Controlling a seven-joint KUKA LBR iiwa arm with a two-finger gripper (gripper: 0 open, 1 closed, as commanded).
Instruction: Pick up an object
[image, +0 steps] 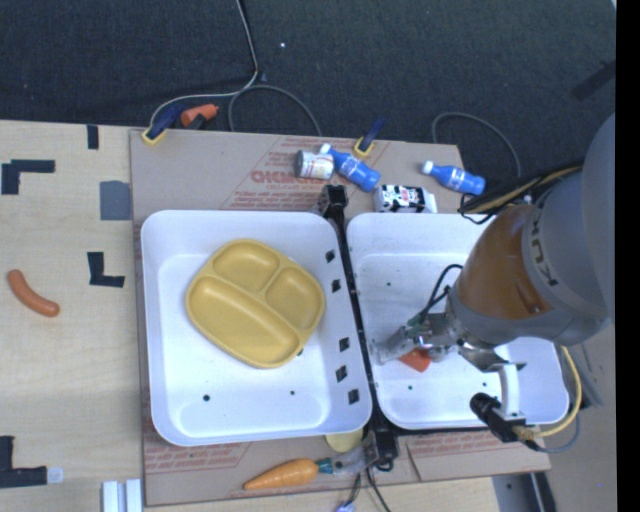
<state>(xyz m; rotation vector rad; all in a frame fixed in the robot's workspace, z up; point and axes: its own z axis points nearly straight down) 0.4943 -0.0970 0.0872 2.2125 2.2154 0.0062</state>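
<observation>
1. A small orange-red object lies on the floor of the right bin, toward its left side and near its middle from far to near.
2. The gripper is down in that bin, right at the object; its metallic fingers point left and sit over the object's far-left edge. How far apart the fingers stand, and whether the object is between them, I cannot tell.
3. The grey arm, with its orange band, comes in from the right and covers much of the right bin's far-right part.
4. The left bin holds a yellow sectioned plate, lying flat toward its far side.
5. Beyond the bins, on the cardboard, lie two blue bottles, a white bottle and a small black-and-white carton.
6. Near the front edge, by the gap between the bins, lies a toy carrot.
7. Far left on the wooden bench lies a toy sausage, well apart from the bins.
</observation>
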